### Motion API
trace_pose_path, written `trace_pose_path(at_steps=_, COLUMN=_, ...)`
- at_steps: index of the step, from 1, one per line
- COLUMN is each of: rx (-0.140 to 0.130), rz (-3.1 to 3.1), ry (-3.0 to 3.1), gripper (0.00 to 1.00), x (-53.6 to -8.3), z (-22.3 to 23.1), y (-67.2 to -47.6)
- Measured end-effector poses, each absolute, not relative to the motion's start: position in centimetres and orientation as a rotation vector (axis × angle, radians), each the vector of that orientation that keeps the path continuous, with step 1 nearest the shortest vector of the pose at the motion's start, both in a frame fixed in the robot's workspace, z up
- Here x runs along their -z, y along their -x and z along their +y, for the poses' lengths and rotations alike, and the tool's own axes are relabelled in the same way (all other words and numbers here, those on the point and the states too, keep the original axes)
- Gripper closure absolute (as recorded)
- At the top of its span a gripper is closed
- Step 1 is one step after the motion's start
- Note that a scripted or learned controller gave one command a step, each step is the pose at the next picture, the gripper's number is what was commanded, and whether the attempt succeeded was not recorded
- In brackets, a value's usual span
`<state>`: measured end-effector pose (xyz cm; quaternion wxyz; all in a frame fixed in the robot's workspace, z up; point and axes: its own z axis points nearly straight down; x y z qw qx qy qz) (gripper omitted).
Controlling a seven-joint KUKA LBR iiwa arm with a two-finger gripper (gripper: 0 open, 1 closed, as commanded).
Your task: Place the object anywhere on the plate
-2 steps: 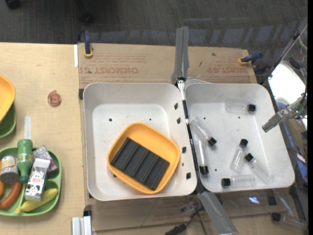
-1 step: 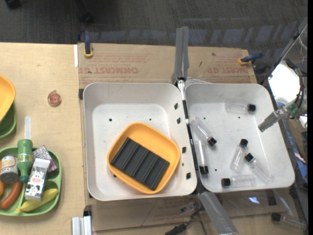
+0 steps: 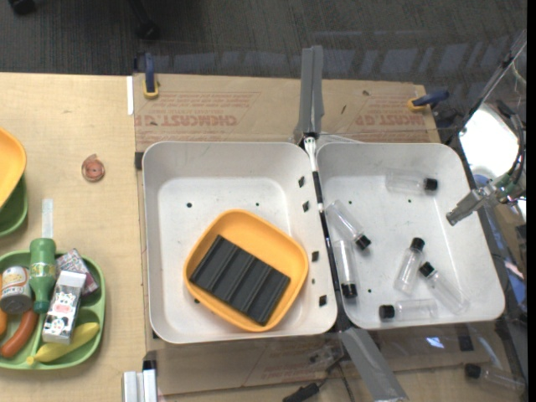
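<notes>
Several vials (image 3: 409,266) lie lower right, so the gripper (image 3: 463,210) at right, its opening impossible to tell, should take one mid-body and release low over the plate (image 3: 291,249).

black ridged block (image 3: 239,280) flat on orange plate (image 3: 285,239), left bin

Black ridged block (image 3: 239,280) on yellow plate (image 3: 289,245), left bin (image 3: 167,224)

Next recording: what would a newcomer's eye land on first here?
Probably the square orange plastic plate in the left white bin, with a ribbed black rectangular block already lying on it. Next, the clear plastic tubes with black caps scattered across the right white bin, where the claw hangs over the right rim.
</notes>
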<state>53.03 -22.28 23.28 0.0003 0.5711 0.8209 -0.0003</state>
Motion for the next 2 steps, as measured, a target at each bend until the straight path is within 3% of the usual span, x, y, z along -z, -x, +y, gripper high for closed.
trace_pose_path(at_steps=1, rx=0.003, rz=2.568, ry=-1.81, gripper=0.0, x=-22.0, z=-22.3, y=-53.8)
trace_pose_path(at_steps=2, rx=0.002, rz=2.527, ry=-1.865, gripper=0.0, x=-28.7, z=-22.3, y=-52.1)
